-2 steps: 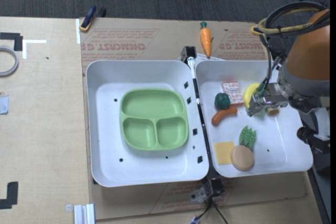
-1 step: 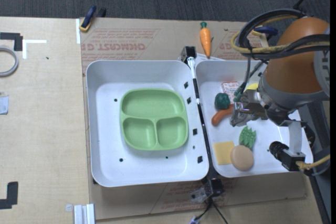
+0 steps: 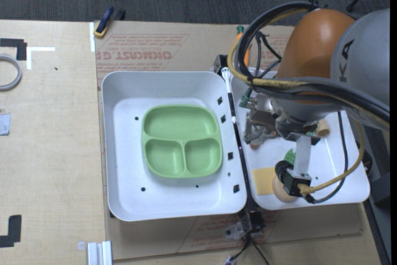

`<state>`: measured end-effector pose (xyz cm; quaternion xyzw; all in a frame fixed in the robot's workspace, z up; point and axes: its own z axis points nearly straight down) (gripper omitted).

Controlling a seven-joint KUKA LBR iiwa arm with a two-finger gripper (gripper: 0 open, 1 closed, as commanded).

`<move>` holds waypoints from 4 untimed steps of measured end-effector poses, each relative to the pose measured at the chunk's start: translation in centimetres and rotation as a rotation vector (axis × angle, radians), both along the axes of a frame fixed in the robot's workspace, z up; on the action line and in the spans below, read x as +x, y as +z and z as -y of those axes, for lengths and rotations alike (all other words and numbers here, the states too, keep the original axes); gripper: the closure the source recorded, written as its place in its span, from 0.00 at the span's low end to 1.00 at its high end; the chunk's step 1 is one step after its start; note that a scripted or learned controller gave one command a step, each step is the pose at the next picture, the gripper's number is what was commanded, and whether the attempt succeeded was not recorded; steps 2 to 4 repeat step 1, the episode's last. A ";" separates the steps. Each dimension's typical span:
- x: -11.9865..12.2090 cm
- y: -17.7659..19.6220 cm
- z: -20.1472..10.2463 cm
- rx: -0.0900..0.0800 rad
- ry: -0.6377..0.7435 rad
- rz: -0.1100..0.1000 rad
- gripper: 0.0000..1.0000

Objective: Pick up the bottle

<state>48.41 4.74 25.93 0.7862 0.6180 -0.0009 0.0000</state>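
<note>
Where the arm [image 3: 329, 53] stood: over the right bin [image 3: 350, 190], reaching in from the right and covering most of it.
Pincer [image 3: 255, 132]: low, close to the right bin's left wall; whether wide or narrow could not be told.
Bottle: hidden; judged to lie in the right bin beneath the arm, and a green scrap [image 3: 289, 154] near the bin's middle was perhaps part of it.
Yellow block [image 3: 263, 180]: near left corner of the right bin, apart from the pincer.
Left bin [image 3: 118, 152]: held a green divided plate [image 3: 183, 141].
Step in hand, judged: approach. To do it well, the pincer had to centre across the bottle's body, clear of the wall and the yellow block, then close before lifting straight up.
</note>
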 end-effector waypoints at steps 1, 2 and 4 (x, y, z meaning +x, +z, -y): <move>-0.7 1.1 -11.6 -0.001 -0.007 -0.001 1.00; -0.7 1.1 -11.6 -0.001 -0.007 -0.001 1.00; -0.7 1.1 -11.6 -0.001 -0.007 -0.001 1.00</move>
